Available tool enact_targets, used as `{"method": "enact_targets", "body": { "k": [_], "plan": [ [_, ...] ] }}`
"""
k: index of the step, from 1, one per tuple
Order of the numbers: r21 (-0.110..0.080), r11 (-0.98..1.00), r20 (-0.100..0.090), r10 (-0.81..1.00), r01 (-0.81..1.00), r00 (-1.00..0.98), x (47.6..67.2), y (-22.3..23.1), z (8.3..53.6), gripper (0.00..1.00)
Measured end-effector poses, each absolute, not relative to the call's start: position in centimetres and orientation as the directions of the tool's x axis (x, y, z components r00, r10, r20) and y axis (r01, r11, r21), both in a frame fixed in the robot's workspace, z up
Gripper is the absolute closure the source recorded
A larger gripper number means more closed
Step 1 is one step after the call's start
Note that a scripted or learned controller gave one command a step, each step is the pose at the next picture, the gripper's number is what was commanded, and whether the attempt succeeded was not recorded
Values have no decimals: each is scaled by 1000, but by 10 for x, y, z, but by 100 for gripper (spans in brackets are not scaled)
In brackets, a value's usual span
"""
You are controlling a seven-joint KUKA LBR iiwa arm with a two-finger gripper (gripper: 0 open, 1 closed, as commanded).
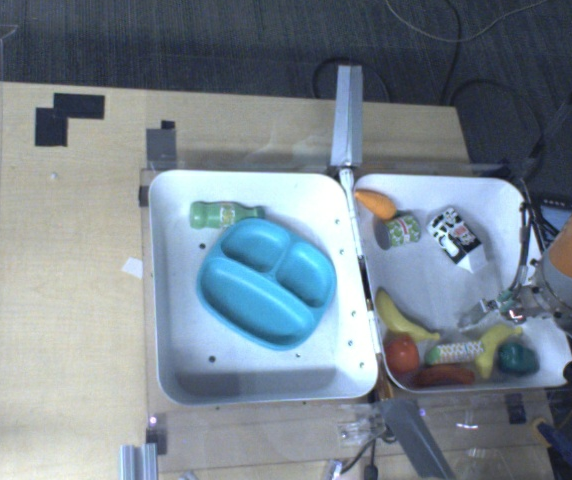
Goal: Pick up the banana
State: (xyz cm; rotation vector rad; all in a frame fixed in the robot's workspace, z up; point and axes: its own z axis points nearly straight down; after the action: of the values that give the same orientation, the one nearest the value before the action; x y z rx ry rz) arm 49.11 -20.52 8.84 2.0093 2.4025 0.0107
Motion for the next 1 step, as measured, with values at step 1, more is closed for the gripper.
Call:
{"method": "enact_targets", "body": {
  "k": [1],
  "plan": [
    [17,177,-4,984,984,-177,494,-204,100,100]
  ]
}}
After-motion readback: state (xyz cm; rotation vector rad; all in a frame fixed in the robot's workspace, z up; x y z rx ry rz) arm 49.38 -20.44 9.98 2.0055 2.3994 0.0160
